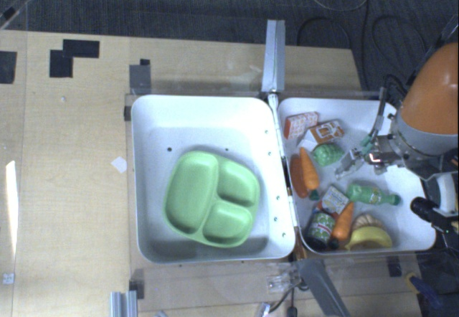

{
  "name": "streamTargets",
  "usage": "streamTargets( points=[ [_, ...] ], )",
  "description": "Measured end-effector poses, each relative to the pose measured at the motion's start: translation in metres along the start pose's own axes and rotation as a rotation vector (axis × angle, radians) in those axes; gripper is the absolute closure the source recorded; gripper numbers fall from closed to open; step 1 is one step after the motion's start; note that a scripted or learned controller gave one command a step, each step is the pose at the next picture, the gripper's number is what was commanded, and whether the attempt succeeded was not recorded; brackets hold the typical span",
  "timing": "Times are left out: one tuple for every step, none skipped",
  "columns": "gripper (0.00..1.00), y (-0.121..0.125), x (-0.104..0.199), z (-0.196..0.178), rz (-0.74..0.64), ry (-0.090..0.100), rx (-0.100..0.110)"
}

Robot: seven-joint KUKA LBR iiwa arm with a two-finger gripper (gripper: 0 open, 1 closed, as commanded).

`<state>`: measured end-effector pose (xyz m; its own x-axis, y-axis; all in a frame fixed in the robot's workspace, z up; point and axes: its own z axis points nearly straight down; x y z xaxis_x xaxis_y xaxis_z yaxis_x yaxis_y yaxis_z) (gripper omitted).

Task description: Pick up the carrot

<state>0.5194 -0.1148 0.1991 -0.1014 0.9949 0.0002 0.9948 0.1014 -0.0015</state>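
Orange carrot (306, 172) lies against the right bin's (423, 194) left wall, hard to straddle. Gripper (356, 158) hovers centre-right (width unclear, I cannot tell).

No legible text; printing on small cartons (313, 125) and cans (322, 226) in right bin (423, 237) too blurred.

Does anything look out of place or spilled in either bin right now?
Nothing is spilled or damaged. The green divided plate sits askew in the left bin. In the right bin, the carrot lies against the left wall among jumbled toy food.
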Motion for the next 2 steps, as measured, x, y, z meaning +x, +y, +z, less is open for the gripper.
streamTargets(
  points=[
    [0.0,0.012,0.017,0.1042,-0.234,0.0,-0.003],
    [1.0,0.0135,0.0177,0.0972,-0.235,0.001,-0.003]
  ],
)
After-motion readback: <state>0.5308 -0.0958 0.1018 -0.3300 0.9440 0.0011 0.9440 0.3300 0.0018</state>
